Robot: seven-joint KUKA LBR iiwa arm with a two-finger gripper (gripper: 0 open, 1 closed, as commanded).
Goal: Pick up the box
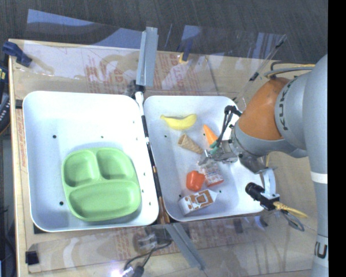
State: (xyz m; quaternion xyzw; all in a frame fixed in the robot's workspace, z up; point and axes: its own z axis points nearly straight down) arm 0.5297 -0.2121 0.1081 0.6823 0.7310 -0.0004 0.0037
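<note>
Hovering low in the right bin [233, 105], the pincer [214, 153] gives no clear sign whether open or closed. The box [197, 201] lies below-left of it, just beyond the tomato [195, 180]. Best to shift over the box and descend centred, avoiding the tomato.

Two white bins are seen side by side. A green divided plate [102, 184] lies in the left bin [40, 111]. In the right bin [179, 104] are found a banana [179, 120], a cone [190, 143], a carrot [210, 134], a red piece [195, 180] and the box [197, 201] near its near edge. The gripper [214, 153] is lowered just beside the carrot.
</note>
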